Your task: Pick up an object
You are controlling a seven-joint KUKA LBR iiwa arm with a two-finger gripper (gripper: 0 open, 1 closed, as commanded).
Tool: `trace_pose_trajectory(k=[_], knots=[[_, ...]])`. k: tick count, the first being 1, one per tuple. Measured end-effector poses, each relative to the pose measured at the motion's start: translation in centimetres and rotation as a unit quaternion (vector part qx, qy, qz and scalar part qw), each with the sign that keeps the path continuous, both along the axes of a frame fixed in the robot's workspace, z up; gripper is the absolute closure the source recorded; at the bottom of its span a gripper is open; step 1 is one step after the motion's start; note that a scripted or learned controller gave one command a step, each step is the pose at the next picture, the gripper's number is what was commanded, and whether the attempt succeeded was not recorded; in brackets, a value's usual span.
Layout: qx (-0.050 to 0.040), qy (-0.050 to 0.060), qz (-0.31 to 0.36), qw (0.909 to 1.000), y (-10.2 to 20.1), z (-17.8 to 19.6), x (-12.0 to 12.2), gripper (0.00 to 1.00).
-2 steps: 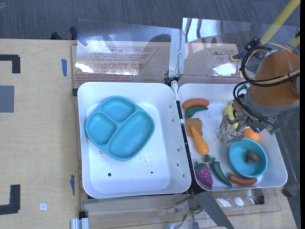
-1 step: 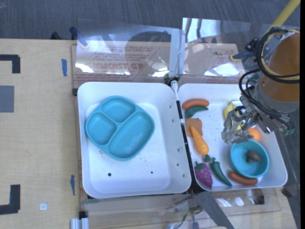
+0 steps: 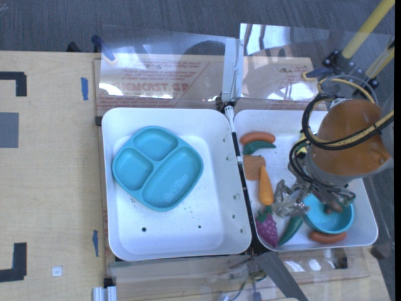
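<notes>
Reaching in from 3 o'clock, the arm (image 3: 348, 137) hangs over the right bin (image 3: 369, 227), orange band up top, black cables looped round it. Gripper (image 3: 289, 200) sits low in the bin's lower half, metal fingers (image 3: 281, 193) pointing toward 9 o'clock. Finger gap cannot be told from this slant; nothing visibly between them.

Right bin contents:
- orange carrot (image 3: 265, 185), upright, just at 9 o'clock of the gripper, close to the fingertips, contact unclear
- tan slab-like piece (image 3: 253, 167) touching the carrot's top end
- sausage (image 3: 257, 137) at the bin's 11 o'clock, dark green pepper-like toy (image 3: 258, 147) right under it
- purple grapes (image 3: 268, 228) at 7 o'clock of the gripper, near the bin's lower left corner
- green chili-shaped piece (image 3: 291, 228) beside the grapes, at 6 o'clock of the gripper
- small blue bowl (image 3: 332, 217) at 4 o'clock of the gripper, partly hidden by the wrist
- second sausage (image 3: 327, 236) just below the bowl, by the bin's lower rim

Left bin (image 3: 213, 231) holds a blue divided plate (image 3: 158, 167), three compartments, upper-left of bin centre. Few dark specks on the bin floor toward 6 o'clock of the plate.

Clear plastic sheets (image 3: 169, 68) stand behind both bins at 12 o'clock. Wood bench (image 3: 44, 168) at 9 o'clock, with black marks and blue tape bits.
</notes>
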State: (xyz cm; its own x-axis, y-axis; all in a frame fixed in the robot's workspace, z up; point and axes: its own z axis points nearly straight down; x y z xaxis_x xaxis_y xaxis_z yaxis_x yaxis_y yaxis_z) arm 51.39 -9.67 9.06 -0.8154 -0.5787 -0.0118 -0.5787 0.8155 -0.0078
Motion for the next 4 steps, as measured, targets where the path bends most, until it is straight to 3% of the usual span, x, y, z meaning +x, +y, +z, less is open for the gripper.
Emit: trace_pose_trajectory(k=[1, 2, 3, 4], knots=[[0.0041, -0.002, 0.131, 0.9914, -3.8, -0.1, 0.7, 1.0], [0.0006, 0.001, 0.127, 0.9919, -4.5, -0.1, 0.5, 0.0], [-0.0004, 0.001, 0.15, 0.9886, -2.7, -0.2, 9.8, 0.0], [-0.001, 0.002, 0.171, 0.9852, -1.0, -0.2, 9.1, 0.0]])
